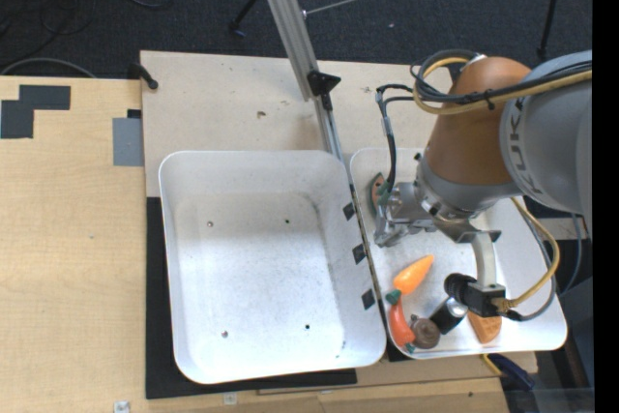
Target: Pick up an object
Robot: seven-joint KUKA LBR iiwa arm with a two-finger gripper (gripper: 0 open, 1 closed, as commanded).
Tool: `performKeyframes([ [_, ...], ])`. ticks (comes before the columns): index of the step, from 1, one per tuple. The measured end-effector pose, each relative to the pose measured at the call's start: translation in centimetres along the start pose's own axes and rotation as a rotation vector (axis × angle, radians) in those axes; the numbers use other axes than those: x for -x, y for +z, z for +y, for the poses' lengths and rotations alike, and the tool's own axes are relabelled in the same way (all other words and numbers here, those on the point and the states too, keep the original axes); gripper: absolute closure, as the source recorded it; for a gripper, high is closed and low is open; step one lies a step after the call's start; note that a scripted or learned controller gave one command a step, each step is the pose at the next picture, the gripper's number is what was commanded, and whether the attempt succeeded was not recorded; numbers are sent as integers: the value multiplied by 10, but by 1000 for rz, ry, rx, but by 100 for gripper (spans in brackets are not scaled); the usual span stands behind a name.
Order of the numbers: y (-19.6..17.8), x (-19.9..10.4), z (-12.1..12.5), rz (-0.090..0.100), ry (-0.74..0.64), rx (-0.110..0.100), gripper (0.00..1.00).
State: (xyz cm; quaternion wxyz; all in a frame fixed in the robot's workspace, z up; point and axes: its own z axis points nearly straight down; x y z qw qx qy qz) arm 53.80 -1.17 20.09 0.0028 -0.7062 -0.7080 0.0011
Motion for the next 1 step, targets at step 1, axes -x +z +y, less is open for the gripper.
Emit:
performKeyframes([
  [1,-14,-55,-13,0,-2,2,100],
])
